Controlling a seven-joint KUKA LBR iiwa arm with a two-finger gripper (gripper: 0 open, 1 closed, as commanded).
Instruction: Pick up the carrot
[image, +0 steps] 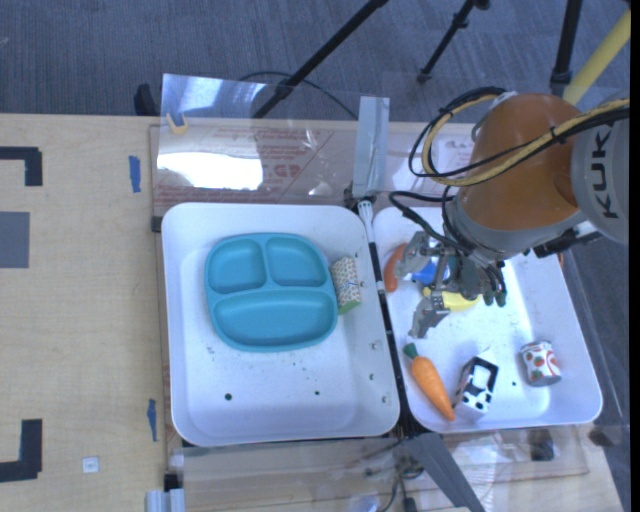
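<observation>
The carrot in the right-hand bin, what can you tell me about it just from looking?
The carrot is small and bright orange with a little green tuft at its upper end; it looks like a smooth plastic toy. It lies flat on the floor of the right bin, near that bin's left wall, slanting from the tuft at upper left down to its narrow tip at lower right. Nothing grips it: the gripper hangs above and apart from it. A small black-and-white toy sits just to its right, close but seemingly not touching.
</observation>
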